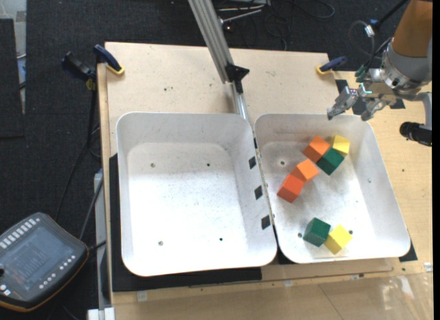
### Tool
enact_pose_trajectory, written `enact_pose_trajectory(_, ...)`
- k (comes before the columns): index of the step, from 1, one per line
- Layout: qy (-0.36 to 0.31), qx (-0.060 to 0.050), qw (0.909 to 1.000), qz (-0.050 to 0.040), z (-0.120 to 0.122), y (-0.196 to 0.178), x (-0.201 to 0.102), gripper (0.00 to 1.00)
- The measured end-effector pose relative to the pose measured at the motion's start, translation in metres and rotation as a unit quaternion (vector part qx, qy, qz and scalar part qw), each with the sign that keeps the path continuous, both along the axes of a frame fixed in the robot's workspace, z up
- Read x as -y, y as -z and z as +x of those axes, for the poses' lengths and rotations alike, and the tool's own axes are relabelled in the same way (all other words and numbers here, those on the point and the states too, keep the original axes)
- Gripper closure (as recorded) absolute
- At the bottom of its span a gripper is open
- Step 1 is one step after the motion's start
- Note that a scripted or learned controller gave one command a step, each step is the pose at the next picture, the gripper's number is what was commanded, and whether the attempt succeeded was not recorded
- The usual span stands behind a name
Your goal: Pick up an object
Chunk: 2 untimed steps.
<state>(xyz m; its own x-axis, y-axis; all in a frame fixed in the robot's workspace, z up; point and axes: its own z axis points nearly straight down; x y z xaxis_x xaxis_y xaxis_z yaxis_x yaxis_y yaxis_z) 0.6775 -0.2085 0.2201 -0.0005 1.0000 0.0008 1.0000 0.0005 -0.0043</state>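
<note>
**Arm poised at the right bin's far rim, nothing in hand**

Dark floor strewn with cables surrounds a pale wooden desk (206,78) that carries two shallow white bins side by side. By the look of it the left bin (130,174) holds no blocks; the right bin (385,201) has all of them. Near its far side sit an orange block (317,148), a yellow block (341,145) and a dark green block (330,162), packed close and apparently touching. Just below them two more orange blocks (298,179) lie in a slanted line. Toward the near edge, a green block (317,231) and a yellow one (337,239) rest against each other.

The end effector (350,105) hangs above the far rim of the right bin, beyond the upper cluster. Nothing sits between its fingers; whether they are spread or closed I cannot tell at this size.

The likely trouble is crowding. Every block has a neighbour pressed against it, so a descending finger may land on top of an adjoining block or wedge two together rather than straddle one. A descent straight down from here would probably meet the rim or sloped wall, not a block.
</note>
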Motion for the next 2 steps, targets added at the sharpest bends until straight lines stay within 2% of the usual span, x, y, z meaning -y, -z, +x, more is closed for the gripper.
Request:
enact_pose_trajectory(1,-0.001,0.001,1.0000,-0.0008,0.001,-0.003,0.000,0.00)
enact_pose_trajectory(2,0.000,-0.001,1.0000,-0.0002,-0.002,0.061,0.000,0.00)
